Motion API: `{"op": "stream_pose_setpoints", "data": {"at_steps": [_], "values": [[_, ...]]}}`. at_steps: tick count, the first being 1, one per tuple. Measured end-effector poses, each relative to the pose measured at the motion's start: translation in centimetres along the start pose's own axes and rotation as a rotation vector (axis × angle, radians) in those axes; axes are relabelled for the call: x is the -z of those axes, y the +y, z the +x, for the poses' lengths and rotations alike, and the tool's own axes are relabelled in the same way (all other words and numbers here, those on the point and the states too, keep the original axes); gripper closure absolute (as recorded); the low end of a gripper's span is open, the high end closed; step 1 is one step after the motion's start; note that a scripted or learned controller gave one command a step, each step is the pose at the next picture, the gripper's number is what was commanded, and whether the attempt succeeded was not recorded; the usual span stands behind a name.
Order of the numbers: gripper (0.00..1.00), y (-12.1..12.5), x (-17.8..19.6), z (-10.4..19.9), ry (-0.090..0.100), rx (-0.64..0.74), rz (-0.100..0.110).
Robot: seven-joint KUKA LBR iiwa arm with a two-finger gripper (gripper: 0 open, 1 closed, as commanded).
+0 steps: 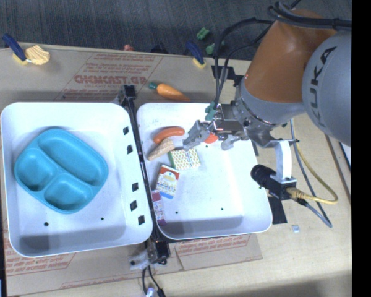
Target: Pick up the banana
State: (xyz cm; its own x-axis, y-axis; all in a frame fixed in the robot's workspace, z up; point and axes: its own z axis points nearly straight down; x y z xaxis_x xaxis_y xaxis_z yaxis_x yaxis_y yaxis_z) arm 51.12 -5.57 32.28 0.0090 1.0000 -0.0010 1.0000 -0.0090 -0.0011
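You have no plainly yellow banana to aim at. The likeliest candidate is the pale tan curved piece (161,148) in the right bin (235,212), lying towards ten o'clock from the bin's centre and near the divider between the bins. Treat that identification as a judgement.

The orange-red sausage (168,132) lies just beside it at its one o'clock. The checkered packet (185,158) is near it at four o'clock and the small carton (167,183) sits at its six o'clock.

The gripper (209,133) hangs at about twelve o'clock in the same bin, to the three o'clock side of the tan piece and apart from it. Its tip is lost in metalwork and a red item (211,138), so you cannot tell whether the pincer is wide or narrow. Nothing shows held in it.

Expect a light toy-like piece, probably smooth and rounded, so it may roll or squirt out of a pinch. Take it across the thick middle, square to its long axis. Come down on the side away from the sausage so you don't catch both.
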Motion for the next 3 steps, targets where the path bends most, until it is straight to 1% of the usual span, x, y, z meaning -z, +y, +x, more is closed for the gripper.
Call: {"op": "stream_pose_setpoints", "data": {"at_steps": [1, 2, 3], "values": [[0.0, -3.6, -8.3, 4.3, 0.001, -0.253, 0.006], [0.0, -3.7, -12.8, 11.1, 0.0, -0.387, 0.006], [0.0, -3.8, -22.3, 20.6, 0.0, -0.223, 0.005]]}}
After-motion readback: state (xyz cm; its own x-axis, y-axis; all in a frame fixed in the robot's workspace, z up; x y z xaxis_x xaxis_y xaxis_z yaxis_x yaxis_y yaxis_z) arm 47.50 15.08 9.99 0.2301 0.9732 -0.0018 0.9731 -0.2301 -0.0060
